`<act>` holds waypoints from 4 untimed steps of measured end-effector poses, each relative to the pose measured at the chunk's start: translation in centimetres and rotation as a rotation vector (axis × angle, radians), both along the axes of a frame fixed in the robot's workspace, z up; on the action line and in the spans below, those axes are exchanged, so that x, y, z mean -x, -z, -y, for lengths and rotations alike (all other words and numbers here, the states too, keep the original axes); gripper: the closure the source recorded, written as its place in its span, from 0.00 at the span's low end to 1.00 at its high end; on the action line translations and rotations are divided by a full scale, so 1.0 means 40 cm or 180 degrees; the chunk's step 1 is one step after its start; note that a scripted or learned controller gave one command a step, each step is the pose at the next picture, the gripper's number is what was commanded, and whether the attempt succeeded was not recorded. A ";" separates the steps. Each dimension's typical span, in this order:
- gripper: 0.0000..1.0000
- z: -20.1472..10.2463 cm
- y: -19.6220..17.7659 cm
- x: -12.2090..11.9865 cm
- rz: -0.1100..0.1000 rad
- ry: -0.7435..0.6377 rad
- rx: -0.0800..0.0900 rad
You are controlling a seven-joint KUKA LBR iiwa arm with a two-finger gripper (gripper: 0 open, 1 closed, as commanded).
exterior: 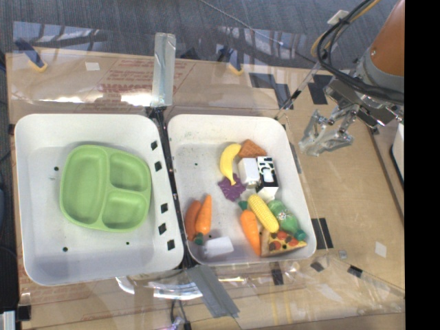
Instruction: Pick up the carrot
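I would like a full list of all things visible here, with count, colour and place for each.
bins: 2, white, side by side on the bench
plate: 1, green, three compartments, in left bin
carrots: 3, orange, right bin; two at its left wall, one lower middle
banana: 1, yellow, right bin, upper middle
corn: 1, yellow, right bin, centre-right
grapes: 1 bunch, purple, below banana
pizza slice: 1, lower right corner of right bin
white block: 1, front edge of right bin
pincer: 1, grey, over the bench right of the bins
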State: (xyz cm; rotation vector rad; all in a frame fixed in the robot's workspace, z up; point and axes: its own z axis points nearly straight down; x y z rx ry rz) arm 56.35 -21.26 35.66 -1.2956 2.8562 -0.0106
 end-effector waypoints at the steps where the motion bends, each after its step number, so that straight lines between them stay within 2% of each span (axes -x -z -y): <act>1: 1.00 -0.030 0.150 0.163 -0.0034 -0.1738 -0.0014; 2: 1.00 -0.010 0.527 0.209 -0.0053 -0.2184 -0.0039; 3: 1.00 -0.115 0.581 0.209 -0.0036 -0.2894 -0.0016; 4: 1.00 -0.331 0.410 0.160 -0.0017 -0.2305 -0.0005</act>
